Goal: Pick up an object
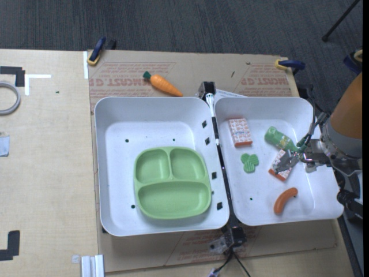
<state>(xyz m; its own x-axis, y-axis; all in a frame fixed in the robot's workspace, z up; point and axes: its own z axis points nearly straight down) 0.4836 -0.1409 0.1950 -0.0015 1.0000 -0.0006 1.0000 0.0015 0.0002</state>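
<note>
Grey gripper (286, 165) sits low in the right bin (323, 209) over a small packet (281, 172), grip unclear, nothing lifted yet.

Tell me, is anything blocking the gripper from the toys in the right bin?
Nothing visible does. The metal two-finger gripper is right at the small red-and-white packet, with the green plastic bottle just beside it.

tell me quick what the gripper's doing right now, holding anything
Gripper: low in the right bin, over a small orange-and-white item; open or shut cannot be told, and no hold is confirmed.
</note>
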